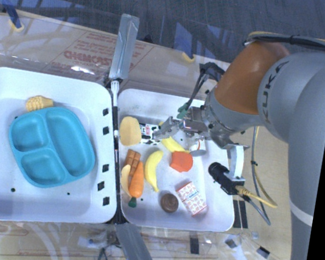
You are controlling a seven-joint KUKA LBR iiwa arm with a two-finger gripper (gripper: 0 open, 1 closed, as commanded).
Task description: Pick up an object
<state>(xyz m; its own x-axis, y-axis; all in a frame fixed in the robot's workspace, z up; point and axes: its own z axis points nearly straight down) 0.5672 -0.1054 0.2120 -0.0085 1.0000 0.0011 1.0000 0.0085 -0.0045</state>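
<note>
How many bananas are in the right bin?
2: one banana lies mid-bin beside the carrot; another banana lies under the hand. More may be hidden beneath the arm.

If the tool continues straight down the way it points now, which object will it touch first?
Probably the yellow banana piece directly beneath the tool, with the orange-red tomato-like piece just beside it. Depth is unclear from this slanted view.

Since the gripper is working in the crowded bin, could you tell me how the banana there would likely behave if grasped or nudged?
The banana looks like smooth toy plastic, so probably stiff, light and a bit slippery. Its curved shape may let it rock or pivot when nudged. The carrot lies close beside it, so a push would likely shift that too.
</note>
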